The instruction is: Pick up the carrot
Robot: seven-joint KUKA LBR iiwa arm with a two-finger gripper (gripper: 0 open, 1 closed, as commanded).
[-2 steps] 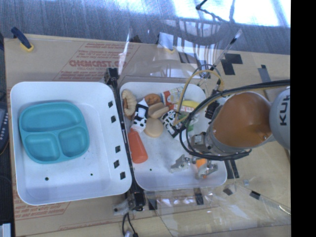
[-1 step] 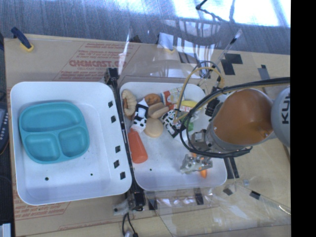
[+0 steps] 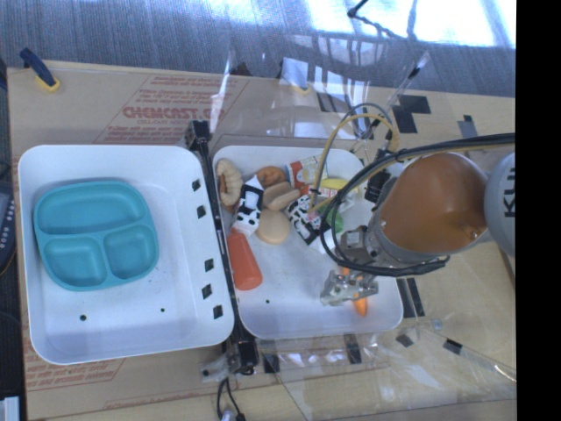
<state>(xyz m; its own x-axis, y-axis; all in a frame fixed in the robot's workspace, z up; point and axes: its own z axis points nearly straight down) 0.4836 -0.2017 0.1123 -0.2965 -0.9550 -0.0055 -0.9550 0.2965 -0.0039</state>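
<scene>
A small orange piece that looks like the carrot (image 3: 360, 304) lies on the floor of the right bin (image 3: 289, 310), near its front right corner. My gripper (image 3: 343, 290) hangs right over it, its silver tip touching or almost touching the orange. A second sliver of orange shows just behind the tip. The gripper body hides most of the carrot, so I cannot tell whether it is gripped. The arm's orange band (image 3: 429, 202) looms above the bin's right side.
A longer orange-red bottle-shaped toy (image 3: 244, 261) lies by the right bin's left wall. Several toy foods and a black-and-white cow figure (image 3: 304, 217) crowd the back of that bin. The left bin (image 3: 53, 323) holds a teal divided plate (image 3: 92, 231).
</scene>
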